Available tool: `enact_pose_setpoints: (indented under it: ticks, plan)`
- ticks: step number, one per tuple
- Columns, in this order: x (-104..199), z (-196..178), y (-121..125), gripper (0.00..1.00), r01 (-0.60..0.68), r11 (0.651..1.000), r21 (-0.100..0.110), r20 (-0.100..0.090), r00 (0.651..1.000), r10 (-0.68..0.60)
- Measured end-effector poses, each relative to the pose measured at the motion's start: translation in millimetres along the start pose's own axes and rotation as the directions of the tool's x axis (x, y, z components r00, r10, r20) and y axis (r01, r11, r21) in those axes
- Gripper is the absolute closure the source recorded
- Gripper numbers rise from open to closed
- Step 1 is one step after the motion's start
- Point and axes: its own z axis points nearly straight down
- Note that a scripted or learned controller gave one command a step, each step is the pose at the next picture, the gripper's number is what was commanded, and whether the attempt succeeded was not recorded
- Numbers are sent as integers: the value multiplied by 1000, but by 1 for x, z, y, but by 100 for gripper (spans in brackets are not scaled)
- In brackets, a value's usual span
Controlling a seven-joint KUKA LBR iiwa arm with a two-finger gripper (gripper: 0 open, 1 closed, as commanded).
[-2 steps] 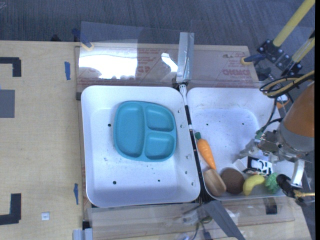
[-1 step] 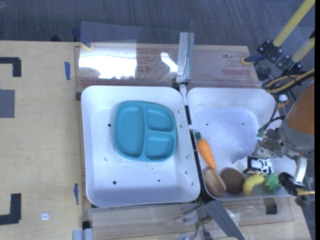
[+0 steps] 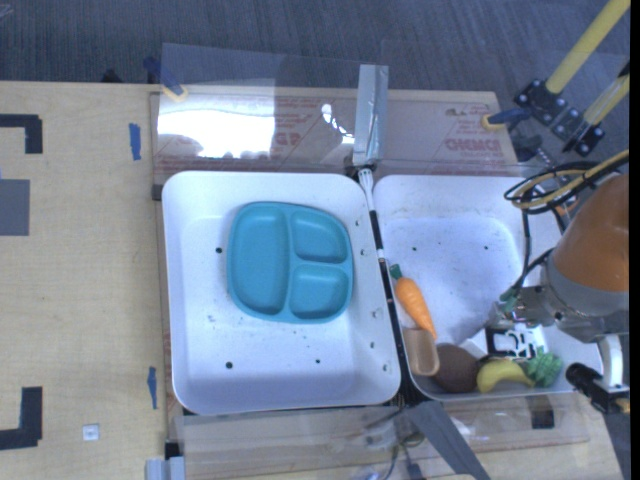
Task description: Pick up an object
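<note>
Camera view had 2 white bins on the bench: left bin (image 3: pixel 190 298) held a blue divided plate (image 3: pixel 290 261), right bin (image 3: pixel 440 218) held the toys. Carrot (image 3: pixel 413 305), tan scoop (image 3: pixel 421 351), brown lump (image 3: pixel 457 366), banana (image 3: pixel 502 374) and green piece (image 3: pixel 545 367) sat clustered at its near edge. Arm (image 3: pixel 598 258) hung over that cluster's right end. Claw state: cannot tell. Looked like the approach step; next move needed a clean descent onto 1 item.

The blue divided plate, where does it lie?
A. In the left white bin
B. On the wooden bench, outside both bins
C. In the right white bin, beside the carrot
A: the blue divided plate rests flat in the left white bin, while the carrot lies in the right white bin.
</note>
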Motion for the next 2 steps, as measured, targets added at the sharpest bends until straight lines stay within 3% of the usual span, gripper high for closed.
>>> enact_pose_setpoints:
  ticks: [1, 2]
  plan:
    - [24, -107, 35, 100, -241, 970, 13, -3, 971, 241]
    - [24, -106, 35, 0, -241, 970, 15, -2, 970, 241]
